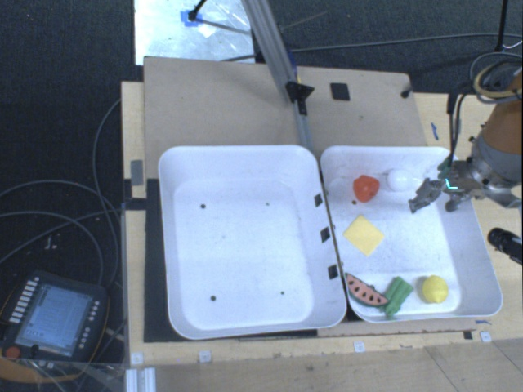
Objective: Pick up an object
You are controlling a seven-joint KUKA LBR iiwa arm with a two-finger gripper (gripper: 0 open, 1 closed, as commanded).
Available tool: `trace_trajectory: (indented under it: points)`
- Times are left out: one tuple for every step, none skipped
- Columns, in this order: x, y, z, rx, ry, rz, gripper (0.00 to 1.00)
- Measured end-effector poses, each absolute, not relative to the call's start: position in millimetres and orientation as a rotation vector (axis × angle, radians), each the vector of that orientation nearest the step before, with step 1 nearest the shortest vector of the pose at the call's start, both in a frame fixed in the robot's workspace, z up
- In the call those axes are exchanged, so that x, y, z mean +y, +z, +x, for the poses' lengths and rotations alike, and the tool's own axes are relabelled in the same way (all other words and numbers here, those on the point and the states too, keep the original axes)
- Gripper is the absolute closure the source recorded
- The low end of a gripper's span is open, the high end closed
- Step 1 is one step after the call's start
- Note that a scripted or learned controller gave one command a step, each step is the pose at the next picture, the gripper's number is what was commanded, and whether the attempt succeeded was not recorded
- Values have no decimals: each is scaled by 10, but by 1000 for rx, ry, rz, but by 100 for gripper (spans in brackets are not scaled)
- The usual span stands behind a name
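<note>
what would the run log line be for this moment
stage: approach | gripper: open, holding nothing, over right bin | nearest: white ball | also in bin: tomato, cheese, watermelon slice, green piece, lemon

Both bins, the left bin (237, 235) and the right bin (470, 276), look like smooth white plastic with a slight gloss. The bench top (212, 104) looks like matt brown board. The floor (57, 72) looks like dark, rough carpet. The gripper (435, 199) looks like grey metal.

Counted on the bench

Two white bins (237, 166); one each: tomato (365, 188), white ball (400, 180), yellow square (364, 236), watermelon slice (364, 291), green piece (397, 295), lemon (434, 289).
</note>
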State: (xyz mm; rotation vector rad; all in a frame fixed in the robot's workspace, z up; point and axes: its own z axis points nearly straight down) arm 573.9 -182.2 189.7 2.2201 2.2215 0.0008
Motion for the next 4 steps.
trace_trajectory:
  points:
    - [-1822, 1896, 5739, 2222, 1, 2220, 0]
    - [-1764, 1459, 5767, 2224, -2, 2222, 0]
    - [-1761, 939, 5758, 2224, -3, 2223, 0]
    - [-1764, 1070, 5774, 2220, 2, 2220, 100]
